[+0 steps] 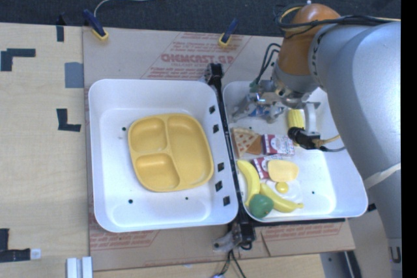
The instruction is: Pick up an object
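My gripper [262, 105] hangs low over the far end of the right bin [339, 198], below the orange wrist band. Just in front of it lie a toy pizza slice [245, 140] and a red-and-white packet [279, 144]. Toward the near end are a pale yellow cheese piece [283, 170], a fried egg [284, 188], a banana [264, 189] and a green lime [260, 206]. A small yellow object [296, 118] sits by the gripper's right side. Nothing is visibly held.
The left bin [111, 205] holds a yellow divided plate [171, 151]. A black divider with clips [221, 140] runs between the bins. The big grey arm [365, 94] covers the right bin's far right side. Yellow clamps [95, 25] and a cable sit on the cardboard behind.
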